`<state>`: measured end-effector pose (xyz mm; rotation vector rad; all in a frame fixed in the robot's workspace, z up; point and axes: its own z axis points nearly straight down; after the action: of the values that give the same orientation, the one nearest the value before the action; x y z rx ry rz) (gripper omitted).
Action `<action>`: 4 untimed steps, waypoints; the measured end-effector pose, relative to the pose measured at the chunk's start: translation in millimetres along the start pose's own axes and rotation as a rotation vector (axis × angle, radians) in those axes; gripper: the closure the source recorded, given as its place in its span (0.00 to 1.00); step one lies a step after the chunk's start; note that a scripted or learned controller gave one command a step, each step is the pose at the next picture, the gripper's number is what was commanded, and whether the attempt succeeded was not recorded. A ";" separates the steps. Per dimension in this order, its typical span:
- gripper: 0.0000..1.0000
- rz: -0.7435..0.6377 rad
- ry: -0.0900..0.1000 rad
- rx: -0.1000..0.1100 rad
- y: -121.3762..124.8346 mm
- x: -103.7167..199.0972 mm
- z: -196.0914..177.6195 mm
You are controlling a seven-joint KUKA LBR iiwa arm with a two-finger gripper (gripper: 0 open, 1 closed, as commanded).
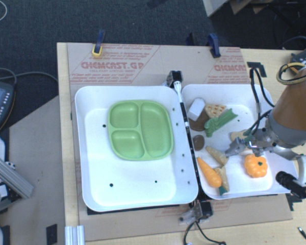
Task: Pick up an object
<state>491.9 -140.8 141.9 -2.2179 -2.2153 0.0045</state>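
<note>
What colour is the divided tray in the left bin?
Light green, seen plainly in the camera view: the divided tray sits in the white left bin.

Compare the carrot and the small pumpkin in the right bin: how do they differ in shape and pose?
The carrot is long and tapered, lying at a slant near the bin's front left; the pumpkin is round and squat, sitting further right, close by the hand. The carrot is a deeper orange, the pumpkin yellower. Both are toy foods with green tops.
</note>
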 end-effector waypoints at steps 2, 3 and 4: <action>1.00 0.001 -0.003 -0.007 0.2 0.0 39.9; 1.00 -0.002 -0.005 -0.012 8.9 -4.2 -7.6; 1.00 -0.003 -0.005 -0.014 3.9 4.2 -62.2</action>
<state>496.2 -136.7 204.0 -2.2242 -2.2277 -0.0053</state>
